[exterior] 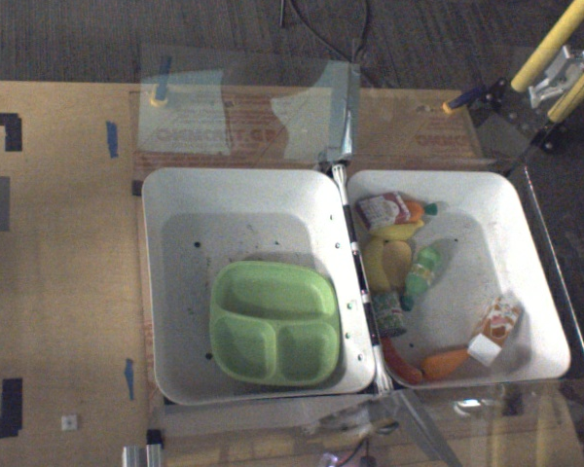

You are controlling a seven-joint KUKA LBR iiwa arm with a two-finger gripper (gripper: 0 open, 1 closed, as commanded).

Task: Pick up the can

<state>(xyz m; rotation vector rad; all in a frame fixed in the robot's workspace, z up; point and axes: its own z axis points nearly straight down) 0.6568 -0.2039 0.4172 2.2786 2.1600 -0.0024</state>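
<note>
Green divided plate (275, 322) in left bin (175, 261), can (389, 313) (label unreadable) in right bin (526, 261), tool state cannot be told.

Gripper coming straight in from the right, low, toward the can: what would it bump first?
Past the bin's right wall, probably the carton, which lies about in line with the can. Height is hard to judge; higher up, the way looks free.
</note>
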